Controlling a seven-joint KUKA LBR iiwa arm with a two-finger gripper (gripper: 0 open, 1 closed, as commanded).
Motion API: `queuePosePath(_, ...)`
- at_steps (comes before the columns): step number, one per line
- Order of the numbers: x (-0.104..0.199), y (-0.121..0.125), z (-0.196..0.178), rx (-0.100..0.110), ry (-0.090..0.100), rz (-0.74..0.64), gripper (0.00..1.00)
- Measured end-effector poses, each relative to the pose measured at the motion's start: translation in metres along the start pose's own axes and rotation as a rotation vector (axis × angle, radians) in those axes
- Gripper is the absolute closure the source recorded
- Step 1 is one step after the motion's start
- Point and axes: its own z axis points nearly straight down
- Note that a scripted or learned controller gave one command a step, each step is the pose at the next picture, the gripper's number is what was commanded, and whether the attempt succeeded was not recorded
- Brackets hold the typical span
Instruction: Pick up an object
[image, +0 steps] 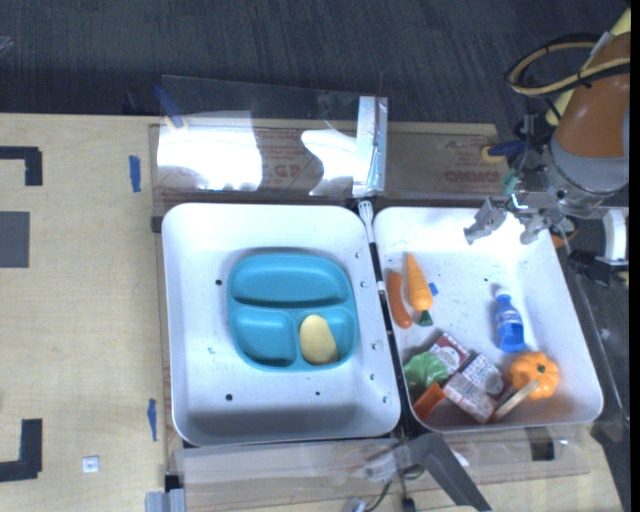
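The right bin (570, 300) holds an orange carrot (418, 283) beside a darker orange one (398, 300) by its left wall. A small blue bottle (508, 322) lies mid-right, and an orange pumpkin-like toy (535, 373) sits at the front right. A green item (425, 368) and a red-and-white packet (472, 381) lie along the front. My gripper (505, 226) hangs over the bin's back right part, above and behind the blue bottle. It is open, its fingers spread with nothing between them.
The left bin (190, 300) holds a blue divided tray (285, 285) with a yellow oval item (318, 339) in its front right compartment. A clear plastic sheet (270, 150) stands behind the bins. Yellow and black cables (545, 65) loop above the wrist.
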Motion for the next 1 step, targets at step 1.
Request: queuePosePath(1,-0.0356,-0.0293,0.1115,-0.003,-0.001,-0.053,0.00)
